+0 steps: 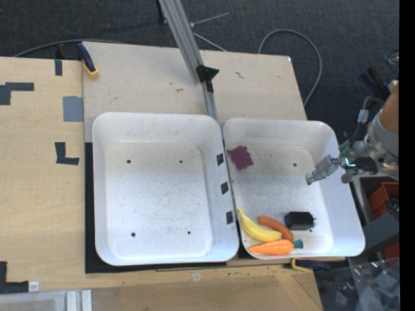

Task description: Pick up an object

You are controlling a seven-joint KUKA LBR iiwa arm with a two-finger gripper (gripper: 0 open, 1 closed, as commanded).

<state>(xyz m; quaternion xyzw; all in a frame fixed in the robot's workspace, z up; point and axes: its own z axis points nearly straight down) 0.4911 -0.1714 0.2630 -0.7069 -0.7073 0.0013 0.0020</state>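
A pale wooden bench (39, 173) bears grey and dark tape patches on its left side, and a blue and yellow clamp (87, 60) sits at the far left. A slanted metal pole (185, 34) runs down to the bins' far edge, while a thin cable (305, 44) loops over the dark carpet (324, 11) at the far right

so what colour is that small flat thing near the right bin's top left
Purple, the small flat purple piece, in the camera view.
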